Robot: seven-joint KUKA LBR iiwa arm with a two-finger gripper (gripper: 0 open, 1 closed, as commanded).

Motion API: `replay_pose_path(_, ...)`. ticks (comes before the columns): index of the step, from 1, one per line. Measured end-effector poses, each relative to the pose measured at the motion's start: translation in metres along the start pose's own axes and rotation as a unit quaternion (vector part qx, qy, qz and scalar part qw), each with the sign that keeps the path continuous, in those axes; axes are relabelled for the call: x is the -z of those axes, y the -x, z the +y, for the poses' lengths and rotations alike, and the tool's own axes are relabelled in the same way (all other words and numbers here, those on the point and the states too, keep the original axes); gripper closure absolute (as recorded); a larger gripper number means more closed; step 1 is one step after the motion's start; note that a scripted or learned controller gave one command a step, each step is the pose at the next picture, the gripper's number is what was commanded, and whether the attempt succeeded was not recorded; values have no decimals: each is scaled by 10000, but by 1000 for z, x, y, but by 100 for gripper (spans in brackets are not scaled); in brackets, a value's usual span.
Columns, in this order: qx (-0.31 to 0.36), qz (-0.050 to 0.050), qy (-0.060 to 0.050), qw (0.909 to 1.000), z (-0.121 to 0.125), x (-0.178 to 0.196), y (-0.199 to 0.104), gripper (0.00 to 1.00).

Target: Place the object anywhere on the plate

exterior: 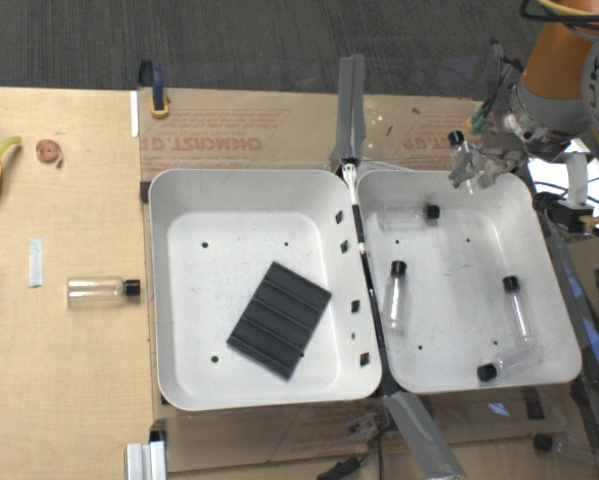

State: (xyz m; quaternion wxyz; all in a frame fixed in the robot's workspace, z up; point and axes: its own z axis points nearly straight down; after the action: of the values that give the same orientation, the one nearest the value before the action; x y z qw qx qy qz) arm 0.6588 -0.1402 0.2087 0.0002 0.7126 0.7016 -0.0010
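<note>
Dark carpet lies beyond a pale wooden worktop (pixel 59 368) on which two shallow white bins sit side by side: the left bin (pixel 179 368) holds a black ribbed plate (pixel 280 320) lying flat and askew near its middle, and the right bin (pixel 459 368) holds four clear bottles with black caps, one near the far wall (pixel 411 214), one by the left wall (pixel 395 293), one toward the right (pixel 517 310) and one at the near right corner (pixel 507 362). The gripper (pixel 476 171) hangs over the far right corner of the right bin, well apart from the plate, and whether its fingers are spread or pressed together I cannot tell; a fifth clear bottle (pixel 101 289) lies on the worktop left of the bins.
</note>
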Motion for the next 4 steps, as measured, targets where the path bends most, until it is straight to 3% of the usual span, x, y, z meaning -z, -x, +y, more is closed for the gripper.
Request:
replay_pose_path(1, 1270, 6, -6, 9919, -47, -18, -107, 100)
replay_pose_path(2, 1703, -4, 7, 9854, -12, 152, -33, 100)
replay_pose_path(3, 3115, 9, -9, 9502, -87, 45, -107, 100)
replay_pose_path(4, 4470, -3, 17, 8945, -15, 190, -226, 100)
